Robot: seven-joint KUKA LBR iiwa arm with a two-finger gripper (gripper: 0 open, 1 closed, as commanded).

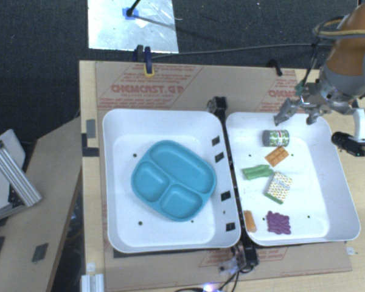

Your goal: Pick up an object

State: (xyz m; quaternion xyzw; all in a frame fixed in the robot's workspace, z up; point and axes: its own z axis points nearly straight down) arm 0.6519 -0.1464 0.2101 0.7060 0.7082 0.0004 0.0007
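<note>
Camera view shows the pincer [299,111] hanging with its fingers spread and nothing between them, over the far edge of the right bin [337,163]. Just below it lies a small can [275,138] on its side, the nearest thing to take. From where I stand, the sensible move is to come straight down across the can's round body, clear of the orange block [277,156] beside it, then close.
</note>
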